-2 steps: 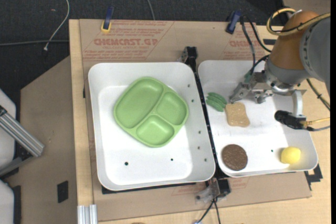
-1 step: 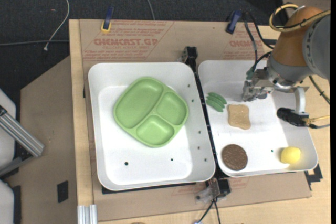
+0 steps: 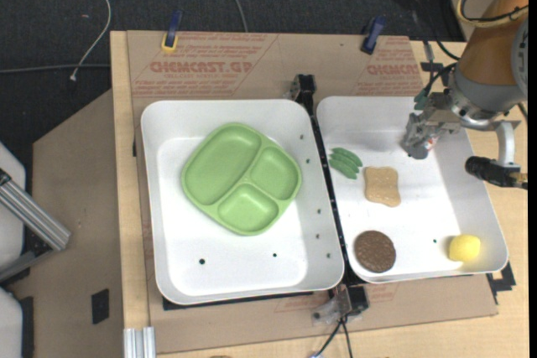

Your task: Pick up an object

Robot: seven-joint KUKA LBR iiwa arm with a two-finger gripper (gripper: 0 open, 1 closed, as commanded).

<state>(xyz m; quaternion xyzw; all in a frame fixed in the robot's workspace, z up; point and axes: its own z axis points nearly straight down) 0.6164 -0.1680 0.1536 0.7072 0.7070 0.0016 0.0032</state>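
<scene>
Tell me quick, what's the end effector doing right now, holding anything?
End effector: over the right bin, above the tan piece; open or closed cannot be told, nothing visibly held.

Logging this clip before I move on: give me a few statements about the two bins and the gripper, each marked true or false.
1. The green divided plate lies in the left bin. True.
2. The yellow ball sits on the green divided plate. False: it lies in the right bin, near its front right corner.
3. The gripper is above the right bin. True.
4. The brown round patty touches the tan piece. False: bare bin floor separates them.
5. The green leafy item lies left of the tan piece. True.
</scene>
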